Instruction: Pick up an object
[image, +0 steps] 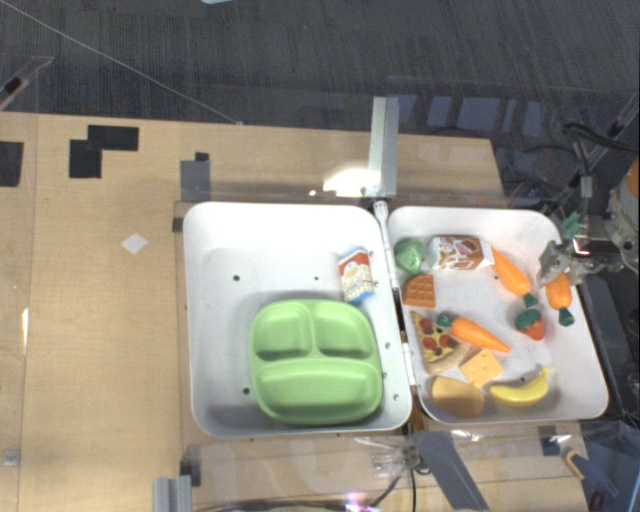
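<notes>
1. Pale wood counter (90, 330) fills the frame, two white bins side by side; the left bin (215, 250) carries a green divided plate (315, 360) and a small snack carton (355, 275) near its right wall.
2. Right bin (590, 385) is crowded with toy food: a carrot (478, 333), a banana (522, 389), a pizza slice (435, 342), a waffle (419, 291) and a green vegetable (408, 254).
3. Over at the frame's right edge, the pincer (558, 262) hangs above the small orange carrot (558, 292) and the strawberry (530, 322). Open or closed? Can't tell from up here.
4. Risk, as I judge it: those pieces sit close together by the bin wall, so a descent could nudge one aside, clip the rim, or pinch two at once.
</notes>
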